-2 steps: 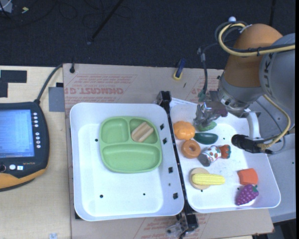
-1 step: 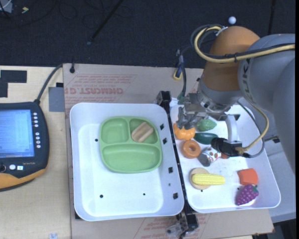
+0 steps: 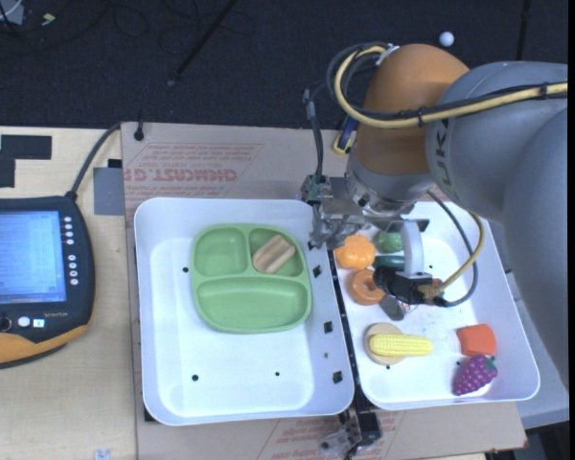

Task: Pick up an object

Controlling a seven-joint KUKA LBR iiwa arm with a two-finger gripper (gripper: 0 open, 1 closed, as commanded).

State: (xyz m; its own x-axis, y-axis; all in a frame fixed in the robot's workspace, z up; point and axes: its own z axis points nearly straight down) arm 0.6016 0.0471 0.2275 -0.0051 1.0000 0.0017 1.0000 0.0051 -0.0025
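- Gripper [image 3: 341,234] is low over the near-left corner of the right bin [image 3: 431,377], by the divider between bins. Open or closed: cannot tell, wrist hardware covers it.
- Nearest candidate: orange toy fruit [image 3: 356,253], just beside the gripper, apparently touching the orange ring [image 3: 367,288] below it.
- Handling, judged: hollow plastic, light, stiff, smooth, rounded. Likely to squirt out of an off-centre pinch. Take it across its widest part, straight down.
- Risk: ring and green piece [image 3: 391,241] crowd it, so little room to either side.
- Right bin also holds corn cob [image 3: 400,346], red block [image 3: 476,339] and purple grapes [image 3: 473,375], all well apart from the gripper.
- Left bin [image 3: 172,381] holds green divided plate [image 3: 249,303], with tan block [image 3: 273,253] in its upper-right compartment.
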